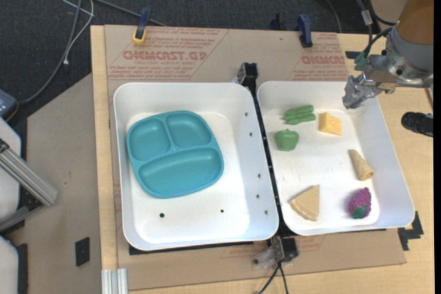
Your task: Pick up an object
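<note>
A bench seen from above at a slant carries two shallow white bins side by side on a brown cardboard sheet [207, 51] printed with red lettering. The left bin [131, 217] holds a teal divided plate [175, 153] with three compartments, lying flat a little toward nine o'clock of the bin's centre. The right bin [331, 179] holds six small food toys, well apart from one another except the two green ones, which sit near each other. Taking the right bin as a clock face: a green pod-shaped piece [299, 114] lies near eleven o'clock, a green pepper [286, 140] just below it at about ten o'clock, a yellow cheese block [330, 124] near twelve o'clock, a tan cone [361, 164] at about three o'clock, a purple grape bunch [359, 203] at about four o'clock, and a tan wedge [306, 204] at about six o'clock. The grey arm comes in from the upper right, and its gripper [351, 97] hangs over the bin's rim at about one o'clock, near the cheese block but not touching it. Nothing is seen between its tips, and whether the jaws stand open or closed cannot be told. Two blue clamps [142, 25] pin the cardboard's far edge.
</note>
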`<act>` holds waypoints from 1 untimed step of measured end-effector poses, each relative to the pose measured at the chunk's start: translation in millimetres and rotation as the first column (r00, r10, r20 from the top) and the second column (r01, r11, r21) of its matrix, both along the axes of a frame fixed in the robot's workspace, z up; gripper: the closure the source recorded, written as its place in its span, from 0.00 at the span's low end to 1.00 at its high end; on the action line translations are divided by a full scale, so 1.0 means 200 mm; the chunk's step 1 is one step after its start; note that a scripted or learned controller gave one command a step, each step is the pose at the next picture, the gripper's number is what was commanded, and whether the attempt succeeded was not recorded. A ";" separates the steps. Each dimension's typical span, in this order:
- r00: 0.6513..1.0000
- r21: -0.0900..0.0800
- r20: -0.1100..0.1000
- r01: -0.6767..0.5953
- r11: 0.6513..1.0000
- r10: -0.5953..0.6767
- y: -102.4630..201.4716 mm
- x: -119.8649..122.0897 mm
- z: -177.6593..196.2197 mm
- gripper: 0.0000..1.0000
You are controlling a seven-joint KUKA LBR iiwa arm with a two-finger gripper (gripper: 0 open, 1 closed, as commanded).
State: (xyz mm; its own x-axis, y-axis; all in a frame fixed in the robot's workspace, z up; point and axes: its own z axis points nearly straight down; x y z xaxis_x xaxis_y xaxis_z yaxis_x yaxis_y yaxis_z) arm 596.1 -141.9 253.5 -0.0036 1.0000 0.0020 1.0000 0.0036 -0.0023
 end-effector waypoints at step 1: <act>1.000 0.001 0.001 -0.003 1.000 0.003 0.30 0.00 0.00 1.00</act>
